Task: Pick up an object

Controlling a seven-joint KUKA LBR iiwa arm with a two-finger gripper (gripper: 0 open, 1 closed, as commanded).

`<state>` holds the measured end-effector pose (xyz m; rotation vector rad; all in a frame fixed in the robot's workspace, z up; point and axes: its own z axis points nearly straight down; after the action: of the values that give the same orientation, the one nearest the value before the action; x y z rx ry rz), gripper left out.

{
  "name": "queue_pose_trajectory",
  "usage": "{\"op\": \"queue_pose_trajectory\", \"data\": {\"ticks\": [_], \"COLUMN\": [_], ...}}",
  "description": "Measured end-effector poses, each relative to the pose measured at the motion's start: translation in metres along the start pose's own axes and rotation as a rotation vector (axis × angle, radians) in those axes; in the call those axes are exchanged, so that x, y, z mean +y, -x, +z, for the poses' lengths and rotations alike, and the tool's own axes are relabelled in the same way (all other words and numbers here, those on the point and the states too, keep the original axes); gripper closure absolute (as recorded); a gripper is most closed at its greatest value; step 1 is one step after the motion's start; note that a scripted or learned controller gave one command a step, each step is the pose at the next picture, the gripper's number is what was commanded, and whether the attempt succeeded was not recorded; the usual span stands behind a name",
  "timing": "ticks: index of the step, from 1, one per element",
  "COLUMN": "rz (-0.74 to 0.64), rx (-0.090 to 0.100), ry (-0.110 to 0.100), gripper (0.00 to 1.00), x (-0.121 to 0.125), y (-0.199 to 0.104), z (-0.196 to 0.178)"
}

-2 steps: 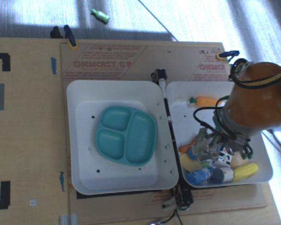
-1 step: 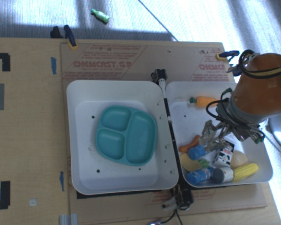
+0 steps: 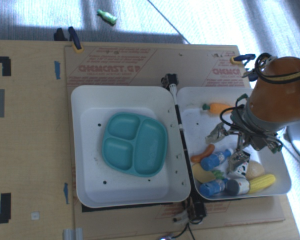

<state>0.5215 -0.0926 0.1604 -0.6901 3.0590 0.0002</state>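
Observation:
My gripper (image 3: 229,145) hangs over the middle of the right bin (image 3: 190,115), under the orange wrist band (image 3: 280,91). Its fingers (image 3: 218,132) stand open and I see nothing held between them. Just below and left of it lie a blue bottle (image 3: 216,159) and a small orange piece (image 3: 205,152). A black-and-white item (image 3: 240,170) and a cream lump (image 3: 254,169) sit by the lower finger. Along the bin's front lie a yellow piece (image 3: 202,174), a second blue bottle (image 3: 212,187), a grey-capped bottle (image 3: 237,186) and a yellow corn cob (image 3: 263,182). A carrot (image 3: 218,108) lies at the back.
The left bin (image 3: 85,134) holds a teal divided plate (image 3: 135,144). A black clip (image 3: 169,80) sits where the bins meet at the back. The bins rest on a cardboard sheet (image 3: 120,66); a small green item (image 3: 107,17) lies on the floor beyond.

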Motion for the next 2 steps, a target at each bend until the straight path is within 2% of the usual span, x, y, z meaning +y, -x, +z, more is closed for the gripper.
{"op": "queue_pose_trajectory", "data": {"ticks": [1,2], "rz": [-0.245,-0.246], "rx": [0.002,0.002], "ry": [0.001,0.002], "gripper": [0.00,0.00], "x": [-0.0174,-0.0174], "y": [0.0200,0.0201], "z": [0.0746,0.0746]}}
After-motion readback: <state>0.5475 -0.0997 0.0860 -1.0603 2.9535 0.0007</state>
